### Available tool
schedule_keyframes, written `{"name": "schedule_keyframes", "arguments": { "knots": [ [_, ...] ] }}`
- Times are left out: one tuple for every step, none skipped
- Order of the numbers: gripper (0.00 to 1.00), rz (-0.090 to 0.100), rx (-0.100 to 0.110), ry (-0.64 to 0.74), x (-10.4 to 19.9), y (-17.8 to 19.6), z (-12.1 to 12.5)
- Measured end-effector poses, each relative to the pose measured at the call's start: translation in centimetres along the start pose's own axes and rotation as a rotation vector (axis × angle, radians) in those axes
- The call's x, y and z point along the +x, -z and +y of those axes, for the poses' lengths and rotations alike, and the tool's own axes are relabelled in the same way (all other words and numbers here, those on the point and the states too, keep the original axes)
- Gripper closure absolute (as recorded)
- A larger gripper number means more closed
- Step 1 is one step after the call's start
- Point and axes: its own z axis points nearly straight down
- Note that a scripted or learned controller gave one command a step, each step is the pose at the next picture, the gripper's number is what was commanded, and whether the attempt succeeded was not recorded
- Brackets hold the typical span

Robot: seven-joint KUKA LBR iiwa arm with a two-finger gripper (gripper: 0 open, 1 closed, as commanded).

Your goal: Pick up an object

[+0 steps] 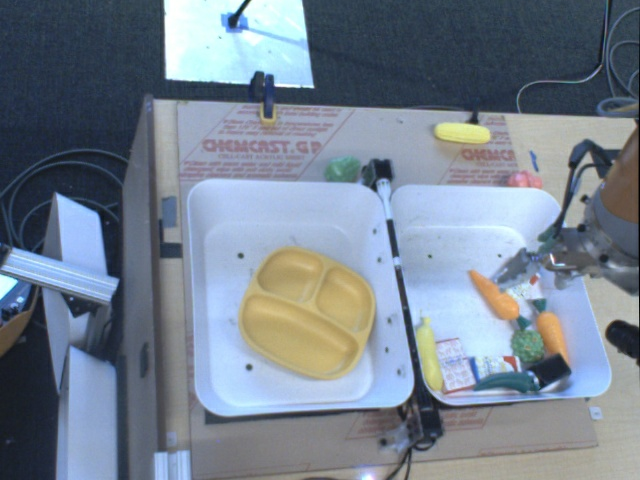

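Observation:
The right bin (470,218) holds several small toys near its front right. An orange carrot (494,294) lies tilted, with a second carrot (551,334) and a green broccoli (527,345) just beyond it. Along the front wall lie a yellow corn-like piece (428,353), a red and white box (452,363), a green pepper (505,382) and a black piece (551,370). My gripper (527,258) reaches in from the right and hovers just above and right of the first carrot's upper end. It looks open, with nothing between its fingers.
The left bin (215,268) holds a yellow divided plate (306,311). On the board behind the bins lie a yellow object (462,132), a green object (343,169) and a pink one (520,179). A black divider bar (393,258) runs between the bins.

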Motion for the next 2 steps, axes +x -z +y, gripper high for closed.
{"name": "schedule_keyframes", "arguments": {
  "knots": [
    [0.0, -0.002, -0.002, 0.002, -1.5, -3.1, 4.9],
    [0.0, 0.001, 0.006, -0.003, -3.1, -13.3, 5.8]
  ]
}}
